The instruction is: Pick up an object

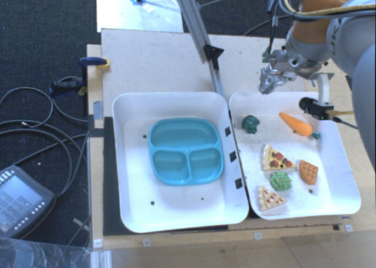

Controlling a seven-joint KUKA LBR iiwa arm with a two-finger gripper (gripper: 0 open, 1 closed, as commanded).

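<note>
Hovering at about 1 o'clock in frame, the gripper hangs over the top rim of the right bin, nothing between its fingers; they look close together, but I cannot tell for sure whether they are apart or together. Arm comes in from 2 o'clock, orange band on top. Right bin holds the pickable items: dark green broccoli at its 10 o'clock, just below the gripper and apart from it; carrot at 12 o'clock, lying slanted; pizza slice near centre; waffle at 3 o'clock of the pizza slice, close beside it; light green piece just under the pizza slice, touching or nearly so; second pizza slice at the bin's 7 o'clock. Left bin holds a blue tray with three compartments, sitting at its centre. Bins sit side by side, edges touching.
</note>
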